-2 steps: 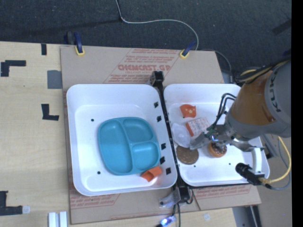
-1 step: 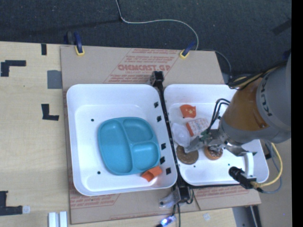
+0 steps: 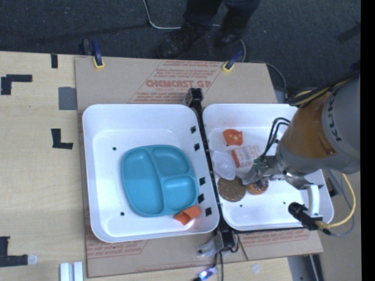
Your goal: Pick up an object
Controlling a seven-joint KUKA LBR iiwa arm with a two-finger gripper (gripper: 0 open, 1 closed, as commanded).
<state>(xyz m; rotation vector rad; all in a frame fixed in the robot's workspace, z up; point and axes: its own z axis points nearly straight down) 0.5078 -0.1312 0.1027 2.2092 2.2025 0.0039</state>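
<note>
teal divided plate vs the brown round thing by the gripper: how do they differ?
The teal divided plate lies in the left bin; the brown disc lies in the right bin. The plate is far larger. The plate has three compartments; the disc looks plain. The plate sits apart from the gripper; the disc lies just beside it. Both lie flat.

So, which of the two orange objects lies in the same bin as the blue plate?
The small orange piece beside the divided blue plate, in the left bin. The other, an orange packet, lies in the right bin.
</note>
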